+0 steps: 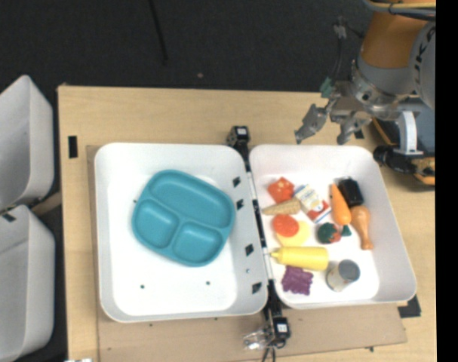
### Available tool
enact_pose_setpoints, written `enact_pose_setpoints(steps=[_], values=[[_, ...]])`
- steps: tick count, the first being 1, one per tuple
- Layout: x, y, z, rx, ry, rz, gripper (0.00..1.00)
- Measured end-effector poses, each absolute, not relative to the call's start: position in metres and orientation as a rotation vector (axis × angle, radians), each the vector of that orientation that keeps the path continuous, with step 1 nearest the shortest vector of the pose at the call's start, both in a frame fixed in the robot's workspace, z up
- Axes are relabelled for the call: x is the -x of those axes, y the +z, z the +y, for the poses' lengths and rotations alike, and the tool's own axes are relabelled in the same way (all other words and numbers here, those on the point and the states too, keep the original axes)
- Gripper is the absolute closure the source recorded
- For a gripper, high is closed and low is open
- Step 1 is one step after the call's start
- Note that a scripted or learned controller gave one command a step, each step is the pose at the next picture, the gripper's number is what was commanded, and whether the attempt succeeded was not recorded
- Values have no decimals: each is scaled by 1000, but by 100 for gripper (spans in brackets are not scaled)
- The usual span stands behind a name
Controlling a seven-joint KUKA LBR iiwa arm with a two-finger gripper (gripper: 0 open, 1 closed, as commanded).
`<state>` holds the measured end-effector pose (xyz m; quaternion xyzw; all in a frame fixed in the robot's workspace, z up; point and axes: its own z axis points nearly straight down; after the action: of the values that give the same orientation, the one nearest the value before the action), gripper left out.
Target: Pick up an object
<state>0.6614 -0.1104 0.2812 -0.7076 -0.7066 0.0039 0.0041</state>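
Dark floor surrounds a tan counter (78, 202) that bears two white bins side by side, and the arm (394, 44) reaches in from the right with its jaws (328, 124) hanging just above the far rim of the right bin (391, 266). Both fingers stand spread apart with nothing between them, so the jaws are open and empty. No object is chosen yet; this looks like the approach step, before any descent. All the candidates lie below and nearer the camera than the jaws, inside the right bin: a red piece (281, 189) and a small carton (309, 199) are closest, a carrot (339, 205) and a black block (350, 191) sit a little to the side, and a yellow bottle (302, 257), a purple piece (297, 280) and a grey can (342, 274) are farthest. Across the divider, well away, a blue tray (184, 217) lies in the left bin (115, 277). The next move probably calls for carrying the jaws over the bin, centring on one piece that stands clear of its neighbours, then lowering and closing. Crowding among the pieces could spoil the grip.
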Motion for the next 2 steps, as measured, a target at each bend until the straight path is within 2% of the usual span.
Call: enact_pose_setpoints(steps=[1,2], values=[[-663,288,-110,2222,0,-2221,0],[-654,233,-115,2221,5,-2221,0]])
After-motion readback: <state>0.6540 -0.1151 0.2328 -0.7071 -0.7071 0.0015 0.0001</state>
